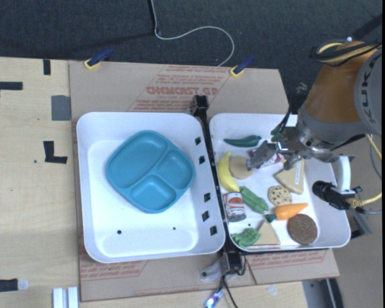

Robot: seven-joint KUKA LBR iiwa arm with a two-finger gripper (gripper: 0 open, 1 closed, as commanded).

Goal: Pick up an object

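Claw over crowded right bin, grip state unclear; may nudge banana or snag two items.

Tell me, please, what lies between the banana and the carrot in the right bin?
In the camera view, a green pickle-like piece lies between the banana and the carrot.

Even, bright overhead light is washing the white bins; soft shadows are falling toward six o'clock, everything looking slightly grainy.
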